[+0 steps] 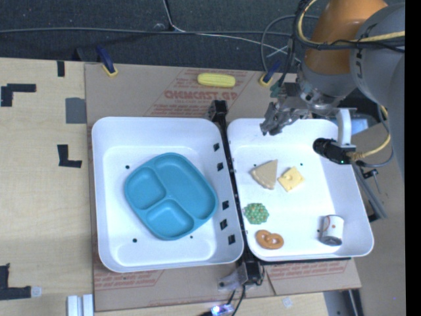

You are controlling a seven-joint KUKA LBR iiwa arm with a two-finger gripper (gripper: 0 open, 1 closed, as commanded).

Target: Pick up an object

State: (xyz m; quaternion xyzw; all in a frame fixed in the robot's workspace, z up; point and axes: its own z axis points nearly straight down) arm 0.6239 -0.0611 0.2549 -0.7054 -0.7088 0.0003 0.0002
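Wooden bench (39, 196), cardboard sheet (158, 91) on it, two white bins touching on the cardboard, left bin (108, 196), right bin (348, 203), yellow corn cob (216, 79) behind the left bin

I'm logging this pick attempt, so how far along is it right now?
Done: the gripper sits above the back edge of the right bin. In hand: nothing visible between its fingers. Left: the whole pick. The sandwich wedge, cheese, green ball, pretzel and small can all lie on the bin floor.
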